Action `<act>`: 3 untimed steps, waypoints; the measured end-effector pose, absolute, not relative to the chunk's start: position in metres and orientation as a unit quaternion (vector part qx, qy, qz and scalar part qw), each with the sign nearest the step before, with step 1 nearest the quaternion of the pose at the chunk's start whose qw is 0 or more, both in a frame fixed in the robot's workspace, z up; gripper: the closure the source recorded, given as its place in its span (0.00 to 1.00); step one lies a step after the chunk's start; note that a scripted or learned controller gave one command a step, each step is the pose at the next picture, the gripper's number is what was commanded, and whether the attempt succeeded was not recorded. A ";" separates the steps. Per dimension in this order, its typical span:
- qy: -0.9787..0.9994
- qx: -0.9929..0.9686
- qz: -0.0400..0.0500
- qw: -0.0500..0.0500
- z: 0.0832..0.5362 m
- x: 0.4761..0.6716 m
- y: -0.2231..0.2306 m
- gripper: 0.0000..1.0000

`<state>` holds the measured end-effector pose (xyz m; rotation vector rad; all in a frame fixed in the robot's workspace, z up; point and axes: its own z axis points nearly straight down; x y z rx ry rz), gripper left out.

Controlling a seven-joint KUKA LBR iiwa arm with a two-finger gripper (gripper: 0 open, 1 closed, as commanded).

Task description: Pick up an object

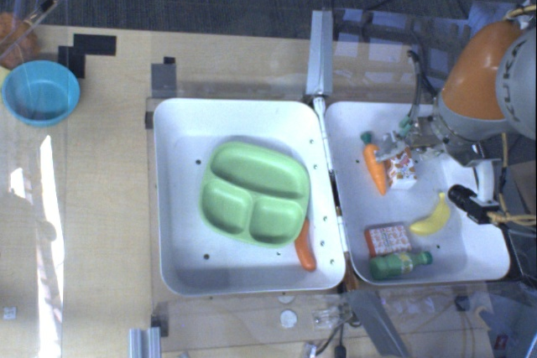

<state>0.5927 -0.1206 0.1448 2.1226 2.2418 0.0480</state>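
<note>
gripper (401, 145) sits right over the small carton (404, 170), carrot (375, 168) just left of it; can't tell its grip tbh

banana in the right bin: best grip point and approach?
Judging from the view, grip the banana at mid-body, across its narrow width, coming straight down from above. It lies flat on the bin floor, curved, running diagonally, with bare floor on both long sides. The red box sits beside its lower end, so stay off that end.
</note>
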 end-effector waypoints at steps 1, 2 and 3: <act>0.764 0.645 0.002 0.003 0.096 0.618 -0.117 0.00; 0.765 0.644 0.005 0.008 0.112 0.622 -0.116 1.00; 0.734 0.679 0.002 0.003 0.187 0.664 -0.054 1.00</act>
